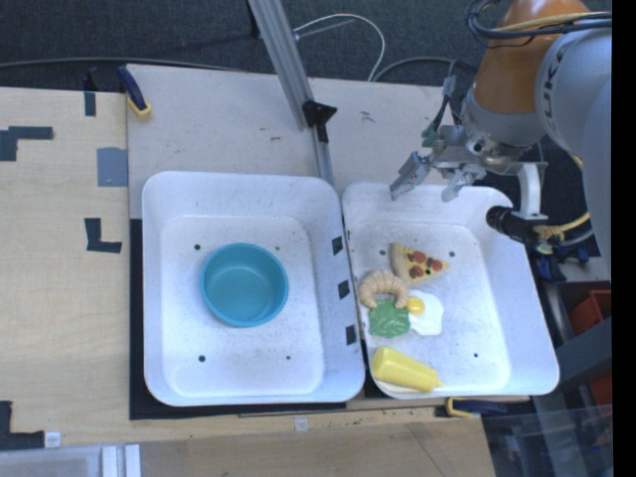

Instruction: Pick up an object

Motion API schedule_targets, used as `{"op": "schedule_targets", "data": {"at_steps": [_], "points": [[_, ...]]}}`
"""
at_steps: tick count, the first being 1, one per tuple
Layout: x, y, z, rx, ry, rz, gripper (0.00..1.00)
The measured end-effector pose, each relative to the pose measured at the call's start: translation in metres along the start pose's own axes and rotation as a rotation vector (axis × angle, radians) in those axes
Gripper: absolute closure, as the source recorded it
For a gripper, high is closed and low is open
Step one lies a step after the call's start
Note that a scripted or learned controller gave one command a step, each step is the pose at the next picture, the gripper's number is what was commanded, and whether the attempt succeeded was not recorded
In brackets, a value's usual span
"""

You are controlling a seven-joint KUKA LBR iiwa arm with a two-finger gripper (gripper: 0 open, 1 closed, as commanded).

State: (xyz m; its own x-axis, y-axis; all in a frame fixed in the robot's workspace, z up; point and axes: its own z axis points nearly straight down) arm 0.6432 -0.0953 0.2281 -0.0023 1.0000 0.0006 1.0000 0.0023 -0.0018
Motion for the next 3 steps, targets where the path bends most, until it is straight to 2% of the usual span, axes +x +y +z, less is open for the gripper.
{"op": "schedule_targets", "data": {"at_steps": [1,2,3], "points": [[0.000,0.000,0.000,0.000,0.000,0.000,0.00],[-0.008,-0.003,0.060,0.006,-0.001,0.002,0.00],[-0.007,-0.004,0.104,0.004,-0.001,0.001,0.00]]}}
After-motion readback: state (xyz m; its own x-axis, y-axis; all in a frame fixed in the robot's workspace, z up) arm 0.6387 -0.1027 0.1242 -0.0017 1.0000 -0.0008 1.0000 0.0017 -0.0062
